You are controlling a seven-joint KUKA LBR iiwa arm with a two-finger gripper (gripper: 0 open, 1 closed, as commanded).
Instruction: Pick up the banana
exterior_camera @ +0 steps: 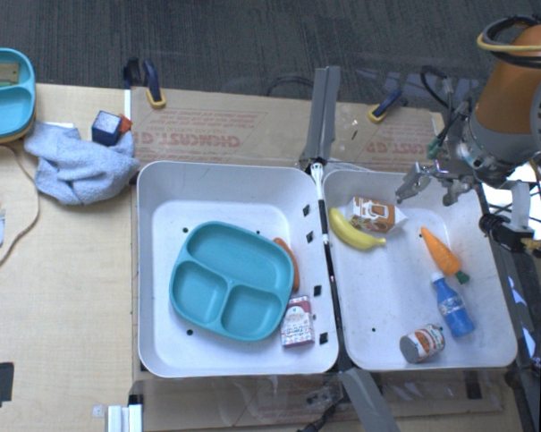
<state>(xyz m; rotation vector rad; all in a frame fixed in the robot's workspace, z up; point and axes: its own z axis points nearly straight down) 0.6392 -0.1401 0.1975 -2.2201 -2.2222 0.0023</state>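
Lying in the right bin (506, 355), near its upper left corner, the banana (354, 233) was found with its long axis running from upper left to lower right, its far end touching a small carton (374, 215) just behind it. The gripper (436, 184) was held over the bin's far rim, to the right of the banana and a little beyond it, so a reach leftward and toward the camera was judged necessary. Its fingers appeared spread and nothing was seen between them, though they were small and partly lost against cables. A carrot (441, 252) lay between gripper and bin centre. The arm's upper part was cut off by the frame edge.
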